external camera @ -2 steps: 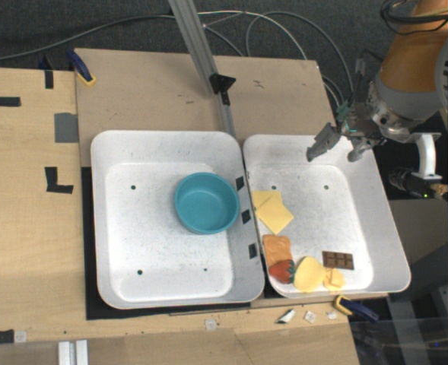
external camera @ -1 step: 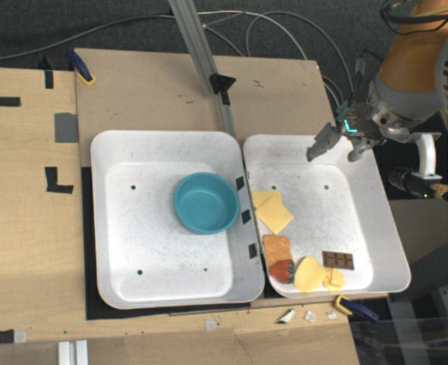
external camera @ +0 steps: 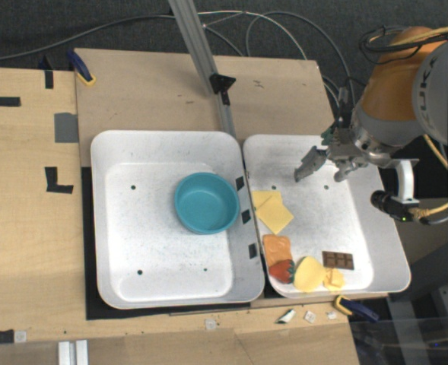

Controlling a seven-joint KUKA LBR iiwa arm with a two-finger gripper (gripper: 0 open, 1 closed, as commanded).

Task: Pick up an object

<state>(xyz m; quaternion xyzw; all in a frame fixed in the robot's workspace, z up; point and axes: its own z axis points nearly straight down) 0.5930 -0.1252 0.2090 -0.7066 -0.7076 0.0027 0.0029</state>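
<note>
**Arm over right bin, nothing gripped**

Fingers (external camera: 324,168) spread apart, two dark prongs angled down and splayed, one toward the left and one toward the right, with nothing between them. They hang above the upper part of the right bin (external camera: 376,226), over bare white floor. Arm (external camera: 398,82) comes in from the right, orange band above the wrist, grey body behind.

Objects in the right bin sit low and left, well apart from the fingers:
- yellow slice (external camera: 272,210), flat, close to the left wall
- orange block (external camera: 277,246) just below it
- red piece (external camera: 281,271) touching the block's lower edge
- yellow lump (external camera: 309,274) just beside the red piece
- small yellow bit (external camera: 335,279) to the right of the lump
- brown bar (external camera: 338,261), near the lump, just above the small bit

Left bin (external camera: 125,204) holds a blue bowl (external camera: 205,202), upright, right of centre.

Counter (external camera: 26,204) is tan, with black tape marks at left. Cables run along the dark top edge.
</note>
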